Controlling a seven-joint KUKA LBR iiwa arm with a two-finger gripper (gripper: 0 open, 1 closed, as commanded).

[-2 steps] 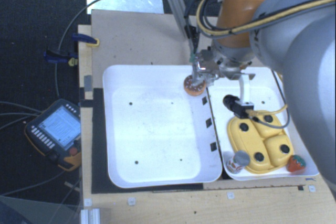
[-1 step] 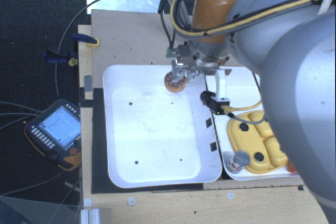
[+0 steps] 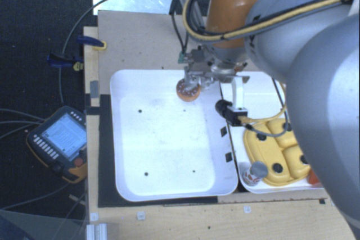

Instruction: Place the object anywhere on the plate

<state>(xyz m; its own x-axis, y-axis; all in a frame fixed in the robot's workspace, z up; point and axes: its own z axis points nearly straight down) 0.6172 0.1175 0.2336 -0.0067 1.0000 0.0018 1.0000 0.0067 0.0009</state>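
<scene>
The grey arm [image 3: 304, 36] with its orange band reaches in over the table [image 3: 169, 216] and covers much of the right bin [image 3: 256, 90]. The left bin [image 3: 163, 137] is bare white apart from a few dark specks. In the right bin lies a yellow divided plate [image 3: 278, 152]. The gripper [image 3: 194, 78] hangs over the left bin's far edge, and a small round brownish object [image 3: 188, 90] sits right at its tip. It appears clamped between the fingers, though the view is blurred. It looks light and probably soft; a hold across its middle seems safest.
</scene>
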